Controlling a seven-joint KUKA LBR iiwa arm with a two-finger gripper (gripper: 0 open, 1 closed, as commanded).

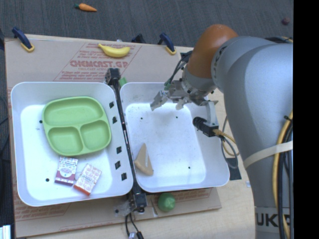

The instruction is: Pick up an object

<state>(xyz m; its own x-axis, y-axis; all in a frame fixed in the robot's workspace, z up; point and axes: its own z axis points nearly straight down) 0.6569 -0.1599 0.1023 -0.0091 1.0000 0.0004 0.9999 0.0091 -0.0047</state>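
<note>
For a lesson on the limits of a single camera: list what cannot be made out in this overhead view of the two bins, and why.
- Gripper: finger opening unclear, small and seen from above.
- Right bin: far right corner hidden behind the arm.
- Two small packets in the left bin: print too small to read.
- Tan wedge: identity unclear, too little detail.

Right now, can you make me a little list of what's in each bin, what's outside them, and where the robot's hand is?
left bin: green tray, two small packets
right bin: tan wedge near its front left
outside the bins: banana on the cardboard, green ball at the front edge, carrot on the floor
gripper: over the back of the right bin, nothing seen in it
wedge and gripper: apart
</note>
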